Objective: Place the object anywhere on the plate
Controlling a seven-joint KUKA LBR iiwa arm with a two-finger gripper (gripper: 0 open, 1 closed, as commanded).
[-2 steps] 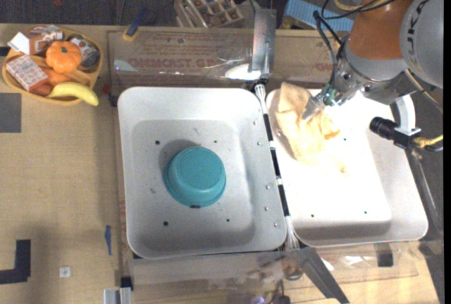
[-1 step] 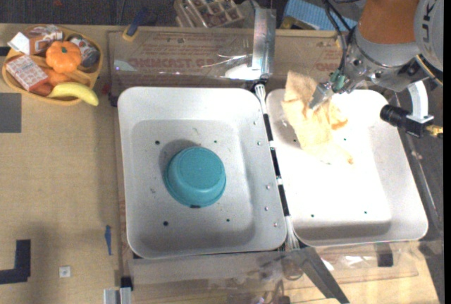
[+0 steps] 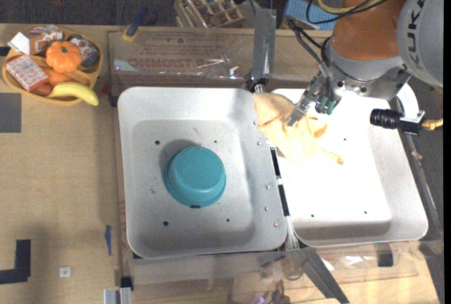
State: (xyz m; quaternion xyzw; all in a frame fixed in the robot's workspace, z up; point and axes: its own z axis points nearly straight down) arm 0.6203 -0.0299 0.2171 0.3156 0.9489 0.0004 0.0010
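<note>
Arm [image 3: 380, 20] comes in from the right edge of the bench and hangs over the back-left corner of the right bin [image 3: 366, 204]. Gripper [image 3: 310, 108] is down at the pale yellow cloth-like object [image 3: 296, 133]. Jaw state: can't tell, the tips merge with the object's pale surface and the bin glare. Can't confirm a grasp either.

Object sits in the right bin, against its left wall near the back corner. It's crumpled and irregular, with one lobe up at the bin's back-left corner and a thin tail trailing toward the bin's middle. Its left part appears to overlap the rim between the two bins.

Teal plate [image 3: 196, 176] is in the left bin [image 3: 141, 119], roughly centred on the bin floor, looks like a round dish seen from above, possibly upside down. It is well apart from the object, with the shared bin walls between them.

Off the bins: a bowl of toy food [image 3: 49, 66] near the bench's back-left corner, with an orange pumpkin shape and a banana [image 3: 74, 92] on its front edge. A clear plastic sheet [image 3: 183, 59] lies along the back edge behind the left bin.
</note>
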